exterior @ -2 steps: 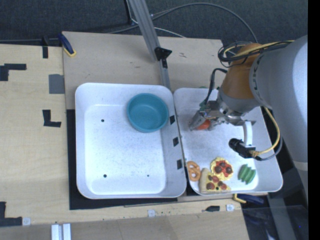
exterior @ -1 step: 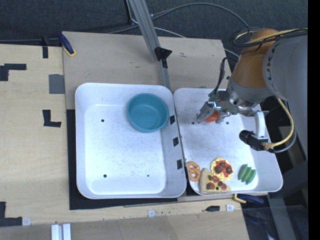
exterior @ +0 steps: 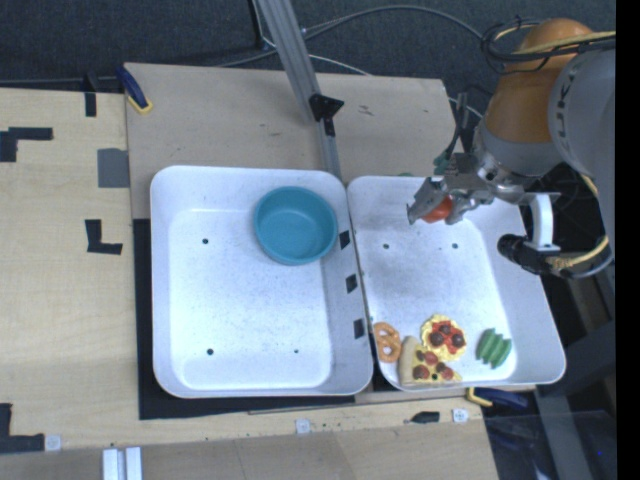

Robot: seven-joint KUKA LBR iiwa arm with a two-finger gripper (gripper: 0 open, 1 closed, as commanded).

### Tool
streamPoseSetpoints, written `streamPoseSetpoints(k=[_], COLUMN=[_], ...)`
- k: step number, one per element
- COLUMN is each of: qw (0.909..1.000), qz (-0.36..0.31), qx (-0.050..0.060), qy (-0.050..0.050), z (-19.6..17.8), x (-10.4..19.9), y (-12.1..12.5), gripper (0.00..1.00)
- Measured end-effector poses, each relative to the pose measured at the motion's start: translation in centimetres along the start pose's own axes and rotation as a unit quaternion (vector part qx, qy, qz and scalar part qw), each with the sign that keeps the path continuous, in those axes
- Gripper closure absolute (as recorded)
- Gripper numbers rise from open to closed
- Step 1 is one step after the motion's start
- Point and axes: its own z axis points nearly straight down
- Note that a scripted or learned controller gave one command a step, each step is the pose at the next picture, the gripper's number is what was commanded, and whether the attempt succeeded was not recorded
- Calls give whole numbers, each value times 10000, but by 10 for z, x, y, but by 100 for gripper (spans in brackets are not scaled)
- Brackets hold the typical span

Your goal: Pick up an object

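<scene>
From where I stand, the biggest thing is the pale bench [exterior: 60,298], and on it the two white bins lie side by side. The left bin [exterior: 250,358] carries a blue bowl [exterior: 294,225] near its far edge, and the rest of its floor is bare. The right bin [exterior: 430,278] has its toys gathered along the near rim: a pizza slice [exterior: 438,348], a pretzel [exterior: 386,341] just left of it, and a green pod [exterior: 493,347] to its right.

The arm [exterior: 545,98] reaches in from the right and stops over the far part of the right bin. Its gripper [exterior: 438,208] has a small red-orange object [exterior: 436,209] between its fingers, so it looks closed on that piece, close above the bin floor near the far wall.

I judge the step in hand to be the lift. It would go best as a straight, slow rise that keeps the wrist level, since the piece is small and only part of it shows between the fingers.

For room, the far rim is near and the divide between the bins lies to the left, so sideways travel is tight there. Upward is free, and the middle of the right bin is open, well apart from the toys at the near edge.
</scene>
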Motion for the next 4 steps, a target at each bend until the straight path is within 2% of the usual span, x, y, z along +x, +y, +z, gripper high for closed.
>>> streamPoseSetpoints(k=[1,4], qw=[10000,10000], qz=[0,-18], qx=[3,31], qy=[-1,6], z=[-50,-16], x=[-9,157], y=[5,-8], gripper=[100,100])
